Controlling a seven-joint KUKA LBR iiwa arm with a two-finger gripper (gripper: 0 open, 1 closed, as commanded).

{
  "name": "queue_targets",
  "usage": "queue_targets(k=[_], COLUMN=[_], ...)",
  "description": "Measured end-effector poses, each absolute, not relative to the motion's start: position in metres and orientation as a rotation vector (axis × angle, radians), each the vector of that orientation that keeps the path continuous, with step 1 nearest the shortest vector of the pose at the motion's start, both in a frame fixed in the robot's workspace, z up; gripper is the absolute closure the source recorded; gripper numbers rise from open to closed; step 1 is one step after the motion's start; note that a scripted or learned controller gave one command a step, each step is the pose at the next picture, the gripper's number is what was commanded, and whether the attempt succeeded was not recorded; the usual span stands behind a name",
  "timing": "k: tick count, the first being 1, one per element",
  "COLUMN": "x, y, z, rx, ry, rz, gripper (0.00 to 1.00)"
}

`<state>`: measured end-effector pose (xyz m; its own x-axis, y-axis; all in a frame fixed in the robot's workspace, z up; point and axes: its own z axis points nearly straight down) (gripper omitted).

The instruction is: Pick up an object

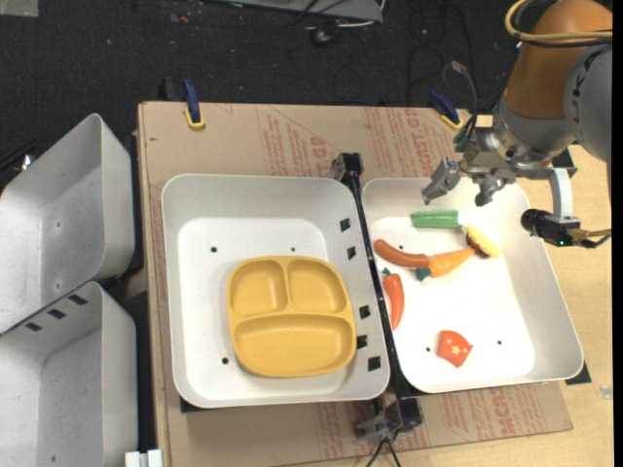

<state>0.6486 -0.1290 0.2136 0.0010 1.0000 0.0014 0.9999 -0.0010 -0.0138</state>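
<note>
Hovering tool (463,187) spread above right bin's (545,300) far edge.

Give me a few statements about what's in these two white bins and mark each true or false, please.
1. The yellow divided tray lies in the left bin. True.
2. The gripper holds the green piece. False: its open fingers hang above the right bin with nothing between them.
3. The carrot lies in the right bin. True.
4. The red pepper sits on the yellow tray. False: it lies in the right bin, near the divider.
</note>
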Motion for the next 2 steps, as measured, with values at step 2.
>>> queue_targets(k=[2], x=[0.649], y=[-0.137], z=[0.174], rx=[-2.222], ry=[-2.218], rz=[0.004], gripper=[0.0])
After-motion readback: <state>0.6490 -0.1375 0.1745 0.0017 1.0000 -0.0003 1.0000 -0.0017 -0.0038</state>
